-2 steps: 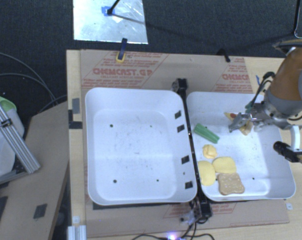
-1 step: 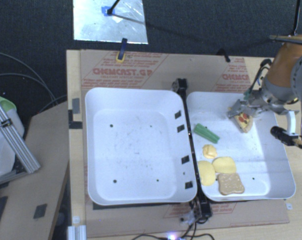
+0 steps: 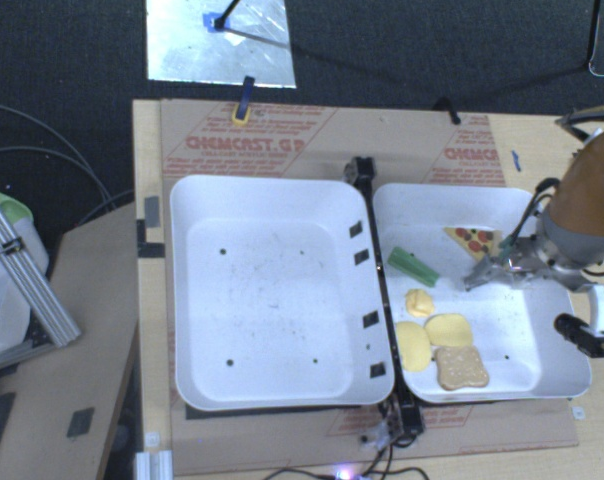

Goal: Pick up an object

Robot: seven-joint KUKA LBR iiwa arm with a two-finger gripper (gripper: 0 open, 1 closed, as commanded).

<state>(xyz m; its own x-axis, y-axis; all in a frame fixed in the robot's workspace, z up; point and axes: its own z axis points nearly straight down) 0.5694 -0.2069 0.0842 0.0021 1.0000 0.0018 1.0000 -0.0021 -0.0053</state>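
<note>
The right bin point(image 3: 557, 368) holds several toy foods. A pizza slice point(image 3: 469, 237) lies near its back wall. A green block point(image 3: 412, 265) rests by its left wall. In the front part sit a small yellow piece point(image 3: 419, 301), two larger yellow pieces point(image 3: 449, 329) point(image 3: 413, 345) and a slice of toast point(image 3: 462, 367). My gripper point(image 3: 485, 270) hangs low over the bin's middle, just in front of and to the right of the pizza slice, pointing left. I see nothing held in it.
The left bin point(image 3: 197, 208) stands beside the right one, with a black clipped divider point(image 3: 374, 288) between them. The arm's grey and orange body point(image 3: 587, 208) covers the right bin's far right corner. A black part point(image 3: 582, 336) juts over the right rim.
</note>
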